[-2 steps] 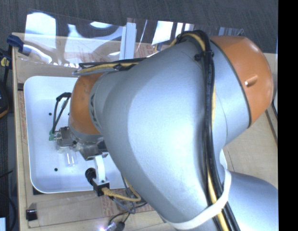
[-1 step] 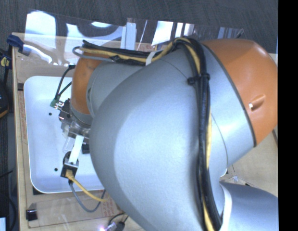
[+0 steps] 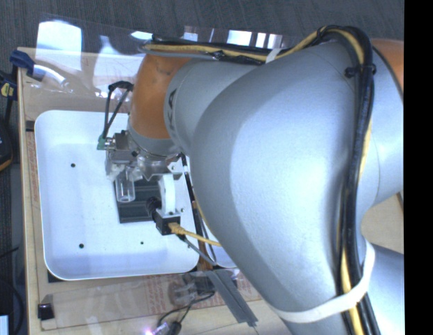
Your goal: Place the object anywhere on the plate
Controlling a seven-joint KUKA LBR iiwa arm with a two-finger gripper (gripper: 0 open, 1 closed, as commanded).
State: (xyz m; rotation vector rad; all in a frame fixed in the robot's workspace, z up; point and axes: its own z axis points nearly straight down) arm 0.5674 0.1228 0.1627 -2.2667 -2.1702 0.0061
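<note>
the big grey arm [image 3: 286, 159] covers most of the bench, its gripper [image 3: 127, 187] low over the left white bin [image 3: 63, 208], toward three o'clock of the bin floor. i can't tell how the gripper is set. i can't pick out the object or a plate, so whether it is heavy, soft or slippery, and where to grasp it, stays a guess.

Grey arm [image 3: 286, 173] reaches in from right, orange band [image 3: 150, 96] above wrist. End effector [image 3: 126, 190] points downward, low over the left side.
</note>
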